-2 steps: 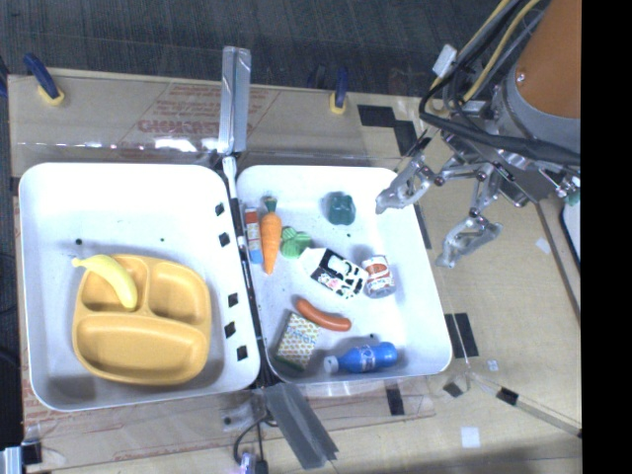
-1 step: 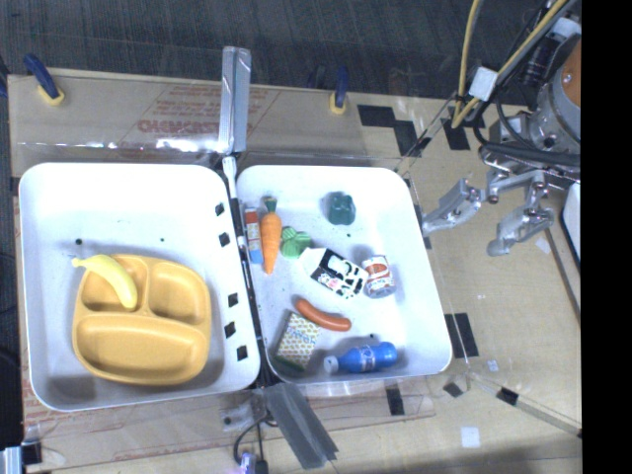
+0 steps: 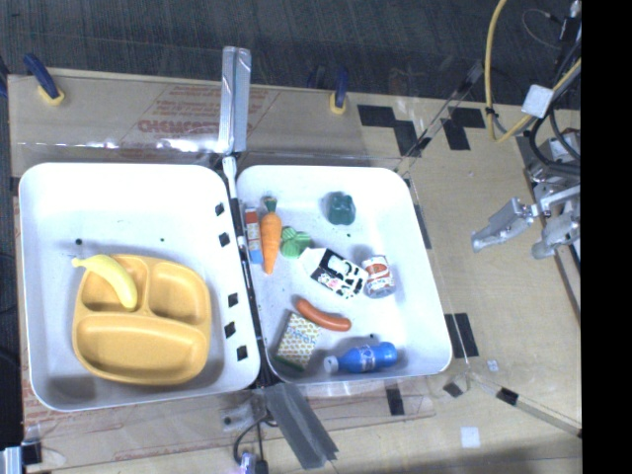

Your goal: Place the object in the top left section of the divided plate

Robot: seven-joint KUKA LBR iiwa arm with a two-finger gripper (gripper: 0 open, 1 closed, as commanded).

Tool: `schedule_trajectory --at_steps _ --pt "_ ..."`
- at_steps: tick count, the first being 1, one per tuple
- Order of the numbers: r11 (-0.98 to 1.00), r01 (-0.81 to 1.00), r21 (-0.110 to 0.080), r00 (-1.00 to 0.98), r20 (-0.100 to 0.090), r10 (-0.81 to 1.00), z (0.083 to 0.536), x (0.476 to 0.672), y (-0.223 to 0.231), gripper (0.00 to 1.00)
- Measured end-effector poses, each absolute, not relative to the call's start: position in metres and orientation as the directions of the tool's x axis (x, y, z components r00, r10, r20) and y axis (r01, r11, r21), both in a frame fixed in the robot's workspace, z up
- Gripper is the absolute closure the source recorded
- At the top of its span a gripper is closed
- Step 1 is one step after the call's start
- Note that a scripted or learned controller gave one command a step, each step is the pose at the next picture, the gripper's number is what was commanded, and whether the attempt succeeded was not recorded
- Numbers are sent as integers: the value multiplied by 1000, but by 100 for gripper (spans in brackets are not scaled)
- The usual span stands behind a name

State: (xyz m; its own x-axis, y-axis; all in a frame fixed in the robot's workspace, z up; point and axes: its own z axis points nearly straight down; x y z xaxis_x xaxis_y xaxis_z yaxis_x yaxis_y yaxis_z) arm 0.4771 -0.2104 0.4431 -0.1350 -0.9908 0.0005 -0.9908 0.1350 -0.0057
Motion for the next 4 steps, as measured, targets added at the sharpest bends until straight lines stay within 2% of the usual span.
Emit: schedule_trajectory --at_steps 1,2,3,4 --pt "-13 -1000 1 13 -2 -1000 412 512 -210 0" --pt "269 -963 1 -269 0 -963 376 489 -202 0" --pt "411 -912 0 -411 -1 -912 306 520 -209 0" --pt "310 -951 -5 -310 1 -951 424 477 -210 0"
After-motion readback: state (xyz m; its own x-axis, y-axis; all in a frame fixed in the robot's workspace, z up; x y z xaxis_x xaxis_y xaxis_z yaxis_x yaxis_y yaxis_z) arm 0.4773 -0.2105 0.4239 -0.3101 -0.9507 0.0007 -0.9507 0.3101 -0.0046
